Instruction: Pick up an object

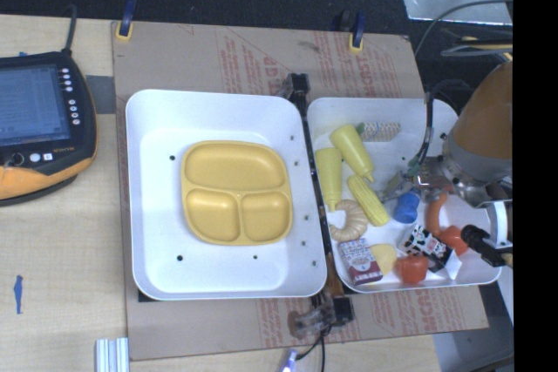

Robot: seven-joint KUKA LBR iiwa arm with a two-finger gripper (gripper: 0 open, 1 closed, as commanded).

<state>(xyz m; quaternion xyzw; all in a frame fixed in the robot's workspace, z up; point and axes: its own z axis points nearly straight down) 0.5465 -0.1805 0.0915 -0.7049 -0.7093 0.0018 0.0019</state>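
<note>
Grey and orange, the arm (484, 122) hangs over the right bin's (445, 279) right side, and the gripper (417, 180) sits low among the clutter — whether it is apart or together I cannot tell, nor whether it touches anything.

Just beside it lies one blue piece (406, 206). To its left are three yellow items: a squeeze bottle (351, 147), a tall pale bottle (328, 177) against the bin's left wall, and a corn cob (368, 199). Below these sits one tan croissant (350, 220), then a small red-labelled packet (358, 260), a red tomato (412, 269), and a black-and-white toy (425, 243). An orange-red piece (443, 226) lies under the wrist.

The left bin (157, 266) holds a single yellow divided plate (235, 191). A tablet (39, 122) rests on the bench, well apart at far left.
</note>
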